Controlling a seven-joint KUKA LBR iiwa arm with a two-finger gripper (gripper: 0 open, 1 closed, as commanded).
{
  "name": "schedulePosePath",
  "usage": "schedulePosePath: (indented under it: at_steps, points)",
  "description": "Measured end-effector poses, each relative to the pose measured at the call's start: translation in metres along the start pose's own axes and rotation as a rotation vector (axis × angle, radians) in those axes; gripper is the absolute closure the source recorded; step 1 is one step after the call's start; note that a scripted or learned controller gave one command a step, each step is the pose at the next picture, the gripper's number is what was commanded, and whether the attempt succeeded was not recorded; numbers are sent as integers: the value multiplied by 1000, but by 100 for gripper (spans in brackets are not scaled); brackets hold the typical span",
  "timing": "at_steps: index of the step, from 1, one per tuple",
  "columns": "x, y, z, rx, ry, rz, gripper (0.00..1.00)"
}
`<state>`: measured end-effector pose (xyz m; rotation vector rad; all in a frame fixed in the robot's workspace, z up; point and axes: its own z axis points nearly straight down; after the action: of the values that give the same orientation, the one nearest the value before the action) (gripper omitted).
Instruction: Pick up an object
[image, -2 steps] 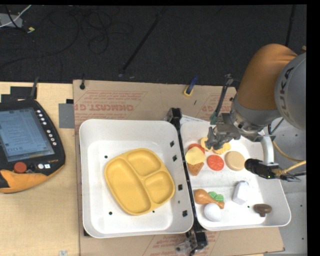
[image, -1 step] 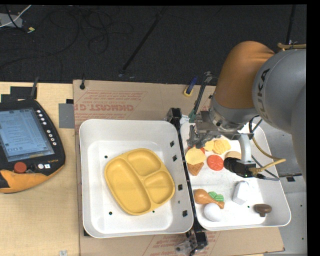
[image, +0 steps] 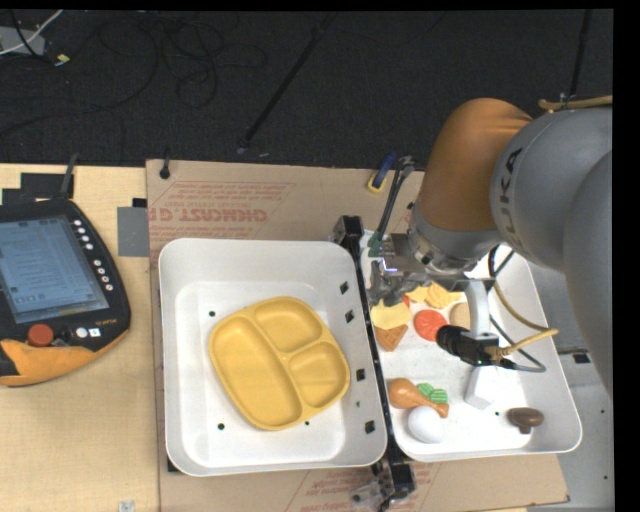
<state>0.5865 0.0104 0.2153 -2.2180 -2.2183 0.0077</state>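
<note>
Plainly, the candidates lie in the right bin (image: 560, 420), lower right of the frame: a white egg (image: 426, 424), a drumstick (image: 404, 392), a red slice (image: 430, 324), a brown piece (image: 524, 418); all look like light, stiff plastic toys, smooth and liable to slip. The egg is round, so a grip across its middle seems best; the drumstick offers a narrower shaft. The gripper (image: 392, 282) hangs over the bin's upper left corner; whether it is released or clenched I cannot tell. The yellow tray (image: 278, 360) sits in the left bin (image: 190, 300).

arm (image: 540, 170) hides right bin's (image: 560, 430) far end | tablet (image: 50, 290) cut off (left edge)
</note>
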Motion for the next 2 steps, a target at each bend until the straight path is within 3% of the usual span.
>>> schedulePosePath:
  at_steps: [1, 2]
  points:
    - [-8, -8, -13, -3, 0, 1, 100]
    - [-1, 0, 0, -1, 0, 0, 100]
